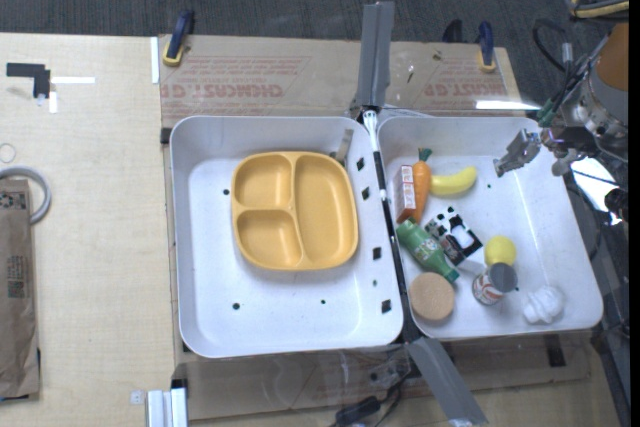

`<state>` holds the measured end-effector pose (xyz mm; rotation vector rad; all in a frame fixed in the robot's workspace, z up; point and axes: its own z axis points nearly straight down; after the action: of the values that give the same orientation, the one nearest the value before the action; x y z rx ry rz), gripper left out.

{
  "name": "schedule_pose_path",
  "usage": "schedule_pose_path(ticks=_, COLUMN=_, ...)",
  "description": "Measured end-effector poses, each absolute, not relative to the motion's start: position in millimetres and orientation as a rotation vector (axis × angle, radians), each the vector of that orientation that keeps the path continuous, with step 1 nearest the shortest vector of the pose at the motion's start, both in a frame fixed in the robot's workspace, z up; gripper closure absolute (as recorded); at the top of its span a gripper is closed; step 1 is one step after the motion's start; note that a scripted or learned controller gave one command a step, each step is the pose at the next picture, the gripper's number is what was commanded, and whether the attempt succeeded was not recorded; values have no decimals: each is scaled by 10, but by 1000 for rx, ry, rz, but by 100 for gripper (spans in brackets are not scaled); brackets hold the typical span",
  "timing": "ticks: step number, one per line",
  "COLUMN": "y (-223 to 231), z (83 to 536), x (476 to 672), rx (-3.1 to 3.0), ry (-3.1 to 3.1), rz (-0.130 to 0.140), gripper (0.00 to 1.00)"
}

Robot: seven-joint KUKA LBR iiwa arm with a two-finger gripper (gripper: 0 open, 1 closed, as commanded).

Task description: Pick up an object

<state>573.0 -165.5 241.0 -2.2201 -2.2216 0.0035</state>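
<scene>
Nearest the camera we note the round tan disc (433, 296), lying at the front of the right bin (578, 245), well below and to the left of the pincer (519, 153). We place the pincer over the rear right part of that bin, on the arm (600, 105) entering from the right. We cannot tell whether it is spread or pressed together; we see nothing between its tips.

Candidate objects, all in the right bin and none touching the pincer:
- banana (453, 181), nearest, just left of the pincer and a little lower.
- carrot (421, 186), further left, beside a small red-and-white box (407, 188).
- black-and-white toy (458, 235), below-left.
- green bottle (427, 248), below-left, lying tilted, its lower end near the tan disc.
- yellow ball (500, 250), almost straight below.
- small red-and-white can (489, 287), just below the ball.
- white crumpled item (543, 305), below, toward the front right corner.

Well to the left of the pincer, the left bin (200, 245) holds a yellow divided plate (295, 211) with three compartments. We see cardboard (260, 75) behind both bins.
</scene>
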Motion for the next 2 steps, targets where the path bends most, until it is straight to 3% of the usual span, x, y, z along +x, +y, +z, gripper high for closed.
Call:
schedule_pose_path(ticks=1, y=-1360, z=1337, x=5647, rx=-2207, ry=-2233, rz=4, gripper=0)
schedule_pose_path(ticks=2, y=-1120, z=1071, x=5345, rx=-2210, ry=-2280, rz=-32, gripper=0)
